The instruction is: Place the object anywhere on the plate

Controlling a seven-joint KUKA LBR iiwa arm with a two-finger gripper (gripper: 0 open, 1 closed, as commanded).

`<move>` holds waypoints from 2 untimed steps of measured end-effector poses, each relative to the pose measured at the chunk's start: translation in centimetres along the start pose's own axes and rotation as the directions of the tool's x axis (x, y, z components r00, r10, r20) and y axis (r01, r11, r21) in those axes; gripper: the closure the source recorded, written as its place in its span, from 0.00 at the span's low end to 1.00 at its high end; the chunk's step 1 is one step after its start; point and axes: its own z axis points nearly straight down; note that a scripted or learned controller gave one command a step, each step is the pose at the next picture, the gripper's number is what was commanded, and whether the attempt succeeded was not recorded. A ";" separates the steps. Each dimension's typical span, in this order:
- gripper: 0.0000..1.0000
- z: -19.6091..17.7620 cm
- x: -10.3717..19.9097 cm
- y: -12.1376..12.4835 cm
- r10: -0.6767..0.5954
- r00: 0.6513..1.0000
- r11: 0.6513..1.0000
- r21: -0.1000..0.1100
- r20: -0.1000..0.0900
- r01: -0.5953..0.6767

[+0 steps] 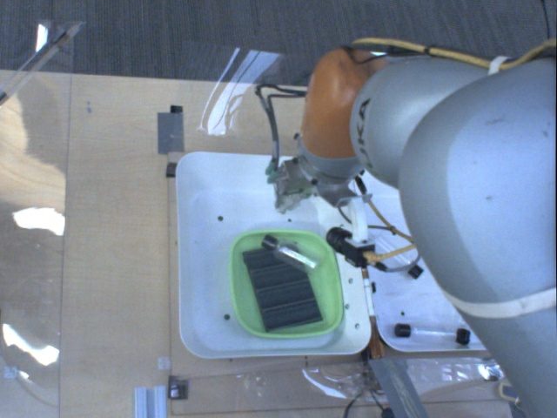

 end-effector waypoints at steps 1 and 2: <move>1.00 -7.6 6.3 -2.5 -0.055 0.998 0.998 0.002 -0.001 0.055; 1.00 -2.7 6.6 -3.1 -0.138 0.990 0.990 0.006 -0.002 0.138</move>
